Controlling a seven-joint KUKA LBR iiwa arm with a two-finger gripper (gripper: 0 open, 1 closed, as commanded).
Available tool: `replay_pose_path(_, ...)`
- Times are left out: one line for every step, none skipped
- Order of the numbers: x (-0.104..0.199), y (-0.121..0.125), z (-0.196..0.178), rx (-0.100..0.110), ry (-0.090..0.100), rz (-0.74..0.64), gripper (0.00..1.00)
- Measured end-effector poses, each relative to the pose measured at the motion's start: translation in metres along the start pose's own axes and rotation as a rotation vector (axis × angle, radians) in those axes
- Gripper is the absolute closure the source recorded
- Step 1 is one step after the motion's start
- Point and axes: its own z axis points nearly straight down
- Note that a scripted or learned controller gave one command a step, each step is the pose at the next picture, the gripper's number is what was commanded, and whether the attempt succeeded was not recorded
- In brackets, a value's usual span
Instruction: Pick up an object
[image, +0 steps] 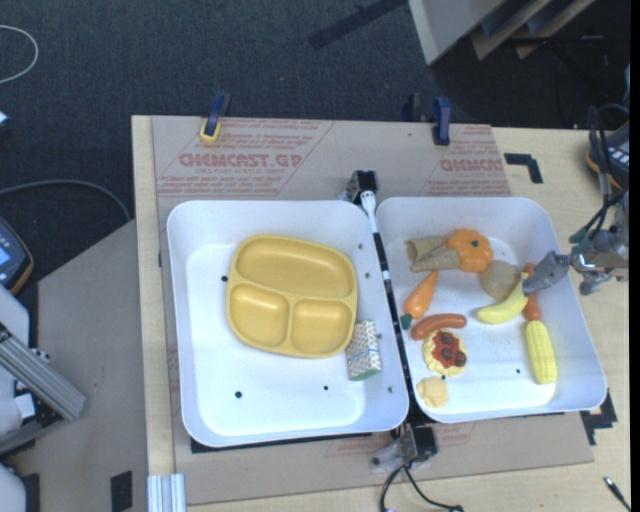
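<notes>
My gripper (546, 270) reaches in over the right side of the right bin (575, 385). Its grey tip hangs just above and right of a yellow banana (502, 309) and a tan potato-like piece (496, 279). A small red-orange item (531, 306) lies right under it. Further left in the same bin lie an orange fruit (469, 250), a brown cone (429, 252), a carrot (422, 293), a sausage (438, 323), a small pizza (445, 352) and a pale chunk (432, 392). A corn cob (540, 350) lies below the gripper.
The left bin (200, 400) holds a yellow divided plate (292, 295) and a small speckled packet (364, 350) by its right wall. A black divider strip (385, 285) runs between the bins. Clamps (211, 125) hold the cardboard base at the back.
</notes>
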Motion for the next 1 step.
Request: replay_pose_path(0.0006,0.0031,-0.008,-0.014,-0.004,-0.004,0.0)
